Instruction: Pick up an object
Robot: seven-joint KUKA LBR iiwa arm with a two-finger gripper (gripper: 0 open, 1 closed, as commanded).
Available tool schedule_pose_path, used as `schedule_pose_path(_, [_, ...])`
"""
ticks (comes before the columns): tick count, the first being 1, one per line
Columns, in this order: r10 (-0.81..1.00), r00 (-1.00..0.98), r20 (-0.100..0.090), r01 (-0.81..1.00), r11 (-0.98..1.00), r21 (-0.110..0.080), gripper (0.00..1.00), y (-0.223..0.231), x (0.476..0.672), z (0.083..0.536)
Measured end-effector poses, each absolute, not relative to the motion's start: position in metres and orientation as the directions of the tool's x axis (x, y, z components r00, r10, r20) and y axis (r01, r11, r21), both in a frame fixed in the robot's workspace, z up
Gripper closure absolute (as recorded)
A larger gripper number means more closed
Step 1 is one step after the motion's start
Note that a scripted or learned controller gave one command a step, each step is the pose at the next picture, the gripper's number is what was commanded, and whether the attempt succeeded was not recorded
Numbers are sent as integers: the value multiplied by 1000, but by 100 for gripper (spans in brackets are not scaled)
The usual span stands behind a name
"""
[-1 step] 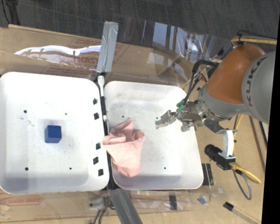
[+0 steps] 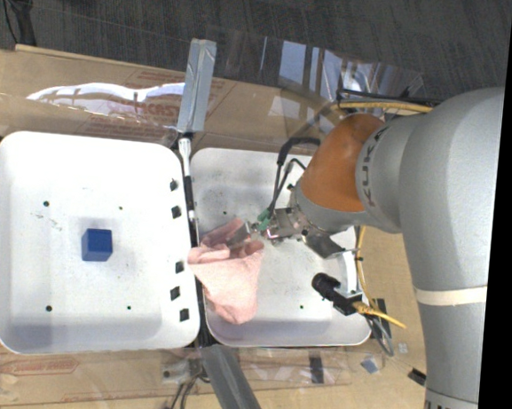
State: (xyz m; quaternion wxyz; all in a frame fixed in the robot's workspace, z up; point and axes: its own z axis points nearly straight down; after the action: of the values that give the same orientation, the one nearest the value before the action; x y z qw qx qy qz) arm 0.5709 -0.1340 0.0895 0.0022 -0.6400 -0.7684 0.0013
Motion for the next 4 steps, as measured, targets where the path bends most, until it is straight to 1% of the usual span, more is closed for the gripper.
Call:
schedule_pose_path(1, [983, -186, 3, 983, 186, -11, 100, -135, 570, 97])
schedule_pose_path(2, [972, -234, 1, 972, 234, -4, 100, -59, 600, 190])
schedule_pose_path(3, [972, -233, 1, 972, 233, -5, 0, -60, 599, 190])
schedule_pose_path(4, [984, -176, 1, 984, 176, -6, 0, -97, 563, 89])
